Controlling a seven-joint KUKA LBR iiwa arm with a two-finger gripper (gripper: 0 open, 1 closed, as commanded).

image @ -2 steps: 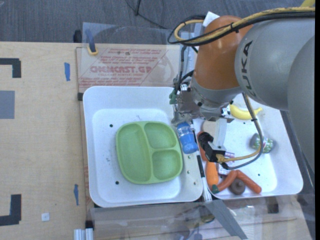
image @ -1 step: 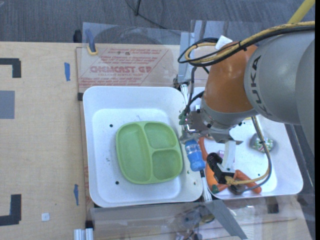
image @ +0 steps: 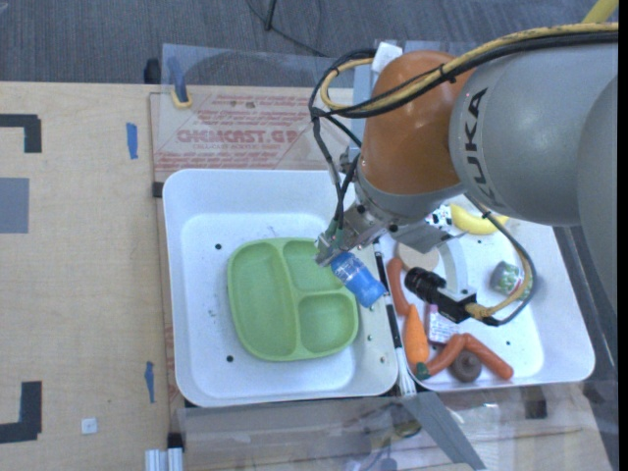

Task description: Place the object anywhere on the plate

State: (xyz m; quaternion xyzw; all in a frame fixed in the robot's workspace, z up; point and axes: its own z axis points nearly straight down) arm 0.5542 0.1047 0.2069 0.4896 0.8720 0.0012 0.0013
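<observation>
Orange carrots (image: 469, 353) lay nearest, at the front of the right bin (image: 559, 356), one more (image: 416, 334) against the divider. Beyond them the green plate (image: 275, 307) sat in the left bin (image: 191, 263). At its right edge the gripper (image: 332, 248) hung with its fingers clamped on a blue object (image: 359, 281), just above the rim. Farthest back, a banana (image: 476, 221) lay under the arm.

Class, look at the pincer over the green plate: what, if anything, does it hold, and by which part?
The pincer appears to hold a small blue bottle by its upper end, above the green plate's right edge.
</observation>
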